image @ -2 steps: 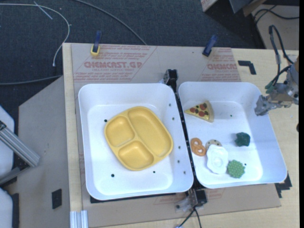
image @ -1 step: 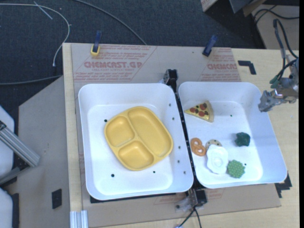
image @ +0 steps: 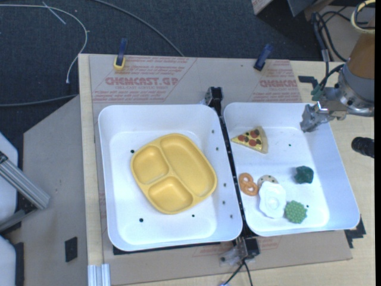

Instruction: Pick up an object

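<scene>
Dark carpet w/ loose cables surrounds a cardboard-topped bench (image: 149,76); two shallow white bins are set side by side on it, edges pinned by blue clamps (image: 121,51) at the back, presumably so nothing slides during tries.

The claw (image: 311,119) is seen at the upper right corner of the right bin (image: 339,177), hung just over the rim, w/ nothing visible in it. Whether it is spread or closed can't be told; the tip is small and blurred against the white wall.

Nearest to the claw, down and to its left, a pizza slice toy (image: 251,139) lies flat on the bin floor. Further below the claw, a dark green lump (image: 304,174), prob. toy broccoli, sits alone near the right wall. Beyond that, near the front wall, a cluster is found: a pretzel (image: 248,184), a fried egg toy (image: 272,199) touching or overlapping a brown cookie-like piece behind it, and a light green knobby veg (image: 295,211) just beside the egg. Loose scatter suits random grab attempts.

Furthest from the claw, across the divider, the left bin (image: 113,159) holds a yellow 3-compartment tray (image: 172,173), tilted diagonally, compartments bare.

Task judged as not yet started on any item: no pick target is gripped; pizza slice or dark lump seem the easiest reaches, being apart from neighbours.
</scene>
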